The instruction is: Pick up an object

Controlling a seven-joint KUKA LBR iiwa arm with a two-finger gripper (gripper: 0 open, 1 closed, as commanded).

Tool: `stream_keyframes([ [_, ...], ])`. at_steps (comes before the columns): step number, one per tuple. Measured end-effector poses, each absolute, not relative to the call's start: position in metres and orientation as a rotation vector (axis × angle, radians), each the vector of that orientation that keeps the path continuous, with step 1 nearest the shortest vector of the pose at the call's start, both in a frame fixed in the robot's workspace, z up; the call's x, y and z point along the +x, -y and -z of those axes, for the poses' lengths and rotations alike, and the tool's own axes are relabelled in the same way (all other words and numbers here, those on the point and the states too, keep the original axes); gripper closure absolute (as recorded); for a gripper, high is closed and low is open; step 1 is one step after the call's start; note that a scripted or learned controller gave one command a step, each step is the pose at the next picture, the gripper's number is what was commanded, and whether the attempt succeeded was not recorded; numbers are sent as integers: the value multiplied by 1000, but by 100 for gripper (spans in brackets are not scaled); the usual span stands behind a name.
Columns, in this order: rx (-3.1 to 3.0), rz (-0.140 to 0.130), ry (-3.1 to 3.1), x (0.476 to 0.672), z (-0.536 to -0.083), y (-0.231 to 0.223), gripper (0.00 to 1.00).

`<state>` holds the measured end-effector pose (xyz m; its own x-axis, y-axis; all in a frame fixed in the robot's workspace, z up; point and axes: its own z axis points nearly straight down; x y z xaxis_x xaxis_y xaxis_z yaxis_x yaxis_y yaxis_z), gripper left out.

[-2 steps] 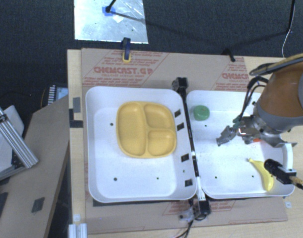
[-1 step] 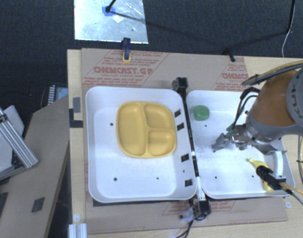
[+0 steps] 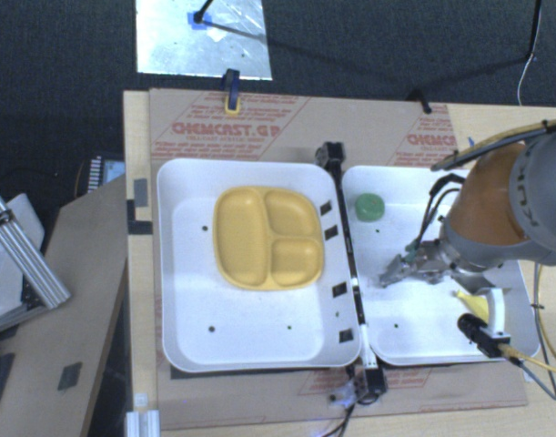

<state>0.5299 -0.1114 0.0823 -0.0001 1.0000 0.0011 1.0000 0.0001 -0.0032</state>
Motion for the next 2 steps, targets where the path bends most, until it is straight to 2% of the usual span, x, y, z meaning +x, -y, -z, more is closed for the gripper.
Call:
stream_keyframes([
  [1, -2223, 2, 2222, 532, -95, 112, 100],
  [2, -2220, 5, 2229, 537, -140, 106, 100],
])
